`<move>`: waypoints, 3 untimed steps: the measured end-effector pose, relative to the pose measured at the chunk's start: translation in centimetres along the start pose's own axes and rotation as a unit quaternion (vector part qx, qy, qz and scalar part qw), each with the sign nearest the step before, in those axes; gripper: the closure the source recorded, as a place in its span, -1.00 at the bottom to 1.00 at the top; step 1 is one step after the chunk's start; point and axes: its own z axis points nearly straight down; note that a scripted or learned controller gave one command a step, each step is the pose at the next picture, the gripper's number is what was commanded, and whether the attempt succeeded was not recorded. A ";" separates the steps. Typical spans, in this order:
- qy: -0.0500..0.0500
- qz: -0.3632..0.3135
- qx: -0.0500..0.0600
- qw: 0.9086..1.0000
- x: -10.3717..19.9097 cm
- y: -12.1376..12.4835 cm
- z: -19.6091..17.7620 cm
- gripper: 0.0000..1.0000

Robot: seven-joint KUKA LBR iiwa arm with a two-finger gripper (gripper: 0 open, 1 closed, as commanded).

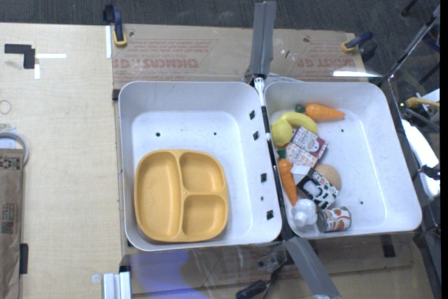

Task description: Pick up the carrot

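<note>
Two carrots lie in the right bin (381,150). One orange carrot (323,111) with a green top rests near the bin's far wall, pointing right, just beyond a yellow banana (290,127). A second carrot (287,181) lies along the bin's left wall, partly under a small carton.
The right bin also holds a red-and-white carton (306,145), a black-and-white box (318,189), a brown round item (330,177), a can (336,219) and a clear cup (304,213). A yellow divided plate (182,195) sits in the left bin (189,108).
</note>
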 end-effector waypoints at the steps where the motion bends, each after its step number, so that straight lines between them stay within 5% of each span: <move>1: 0.002 -0.011 0.002 1.000 -2.2 0.8 21.4 -1.00; 2: 0.001 0.000 0.000 1.000 -2.6 2.3 7.3 -1.00; 3: 0.000 -0.019 0.000 1.000 -2.6 2.3 -12.6 -1.00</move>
